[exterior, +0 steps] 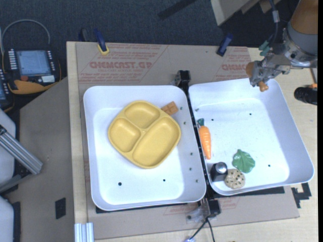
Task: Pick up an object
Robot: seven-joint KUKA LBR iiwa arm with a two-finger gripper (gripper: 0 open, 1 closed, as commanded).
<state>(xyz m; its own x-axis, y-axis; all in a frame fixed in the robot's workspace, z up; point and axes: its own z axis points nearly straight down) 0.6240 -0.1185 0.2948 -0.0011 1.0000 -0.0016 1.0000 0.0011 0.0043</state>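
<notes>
From the camera view, my pincer [262, 82] hangs over the far rim of the right bin [282, 135], pinching a small orange piece [263, 87] between its tips. So, as I judge it, the pick is made and only the lift remains. The carrot [204, 141], cookie [234, 178] and green leaf [244, 161] lie near that bin's front. The worktop [126, 64] board reads "CHEMCAST GP".
</notes>
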